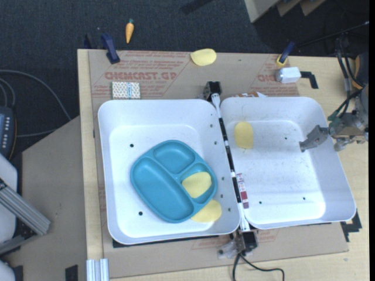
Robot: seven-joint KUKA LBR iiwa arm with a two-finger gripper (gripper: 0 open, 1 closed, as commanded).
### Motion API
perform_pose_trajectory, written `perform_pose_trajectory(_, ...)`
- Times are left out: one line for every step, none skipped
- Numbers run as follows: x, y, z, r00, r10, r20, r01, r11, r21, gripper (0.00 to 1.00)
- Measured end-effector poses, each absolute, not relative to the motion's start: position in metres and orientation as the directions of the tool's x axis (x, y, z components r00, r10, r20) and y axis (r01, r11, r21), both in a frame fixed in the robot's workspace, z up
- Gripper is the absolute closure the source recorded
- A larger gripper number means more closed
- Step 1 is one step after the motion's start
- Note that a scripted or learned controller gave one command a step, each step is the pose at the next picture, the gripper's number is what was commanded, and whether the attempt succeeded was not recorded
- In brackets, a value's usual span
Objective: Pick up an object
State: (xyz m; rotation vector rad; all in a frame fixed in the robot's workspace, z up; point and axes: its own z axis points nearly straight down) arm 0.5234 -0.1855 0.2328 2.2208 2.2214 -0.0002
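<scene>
My gripper [325,141] hangs over the right edge of the right bin [293,209], open, with nothing between its fingers. A yellow chip-like piece [244,134] lies in that bin's upper left part, well to the left of the gripper. In the left bin [117,122] sits a blue divided plate [161,180], with a yellow piece [196,184] in its small right compartment. Another yellow piece [207,212] rests against the plate's lower right rim on the bin floor.
On the bench behind the bins lie a yellow piece [203,57], a small patterned packet [126,89] and a white block [288,75]. Blue clamps [109,48] grip the board's back edge. A black divider [225,151] runs between the bins.
</scene>
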Motion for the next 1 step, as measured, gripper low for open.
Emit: perform_pose_trajectory(0.5530, -0.0874, 0.1844, -0.001, 1.000, 0.001, 1.000, 0.001, -0.002, 0.00)
